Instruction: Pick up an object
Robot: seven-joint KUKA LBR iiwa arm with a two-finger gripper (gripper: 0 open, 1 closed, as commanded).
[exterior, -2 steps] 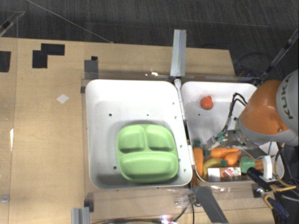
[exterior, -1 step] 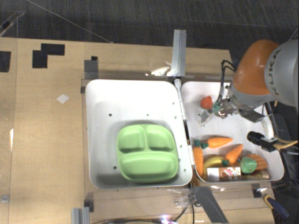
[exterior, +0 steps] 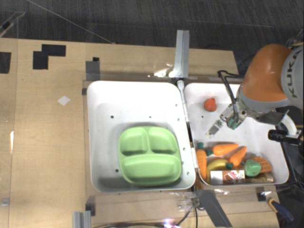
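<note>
Currently, we find the gripper (exterior: 222, 123) hovering over bare floor in the right bin (exterior: 197, 101); whether its jaws are released or clenched, we cannot tell. No object is grasped: the red tomato (exterior: 210, 104) lies near it, and the carrots (exterior: 227, 149) sit heaped along the bin's near wall, so the pick is not yet done.

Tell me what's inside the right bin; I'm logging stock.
The right bin holds a red piece, carrots, a banana and a bottle; anything beneath that pile is covered.
</note>
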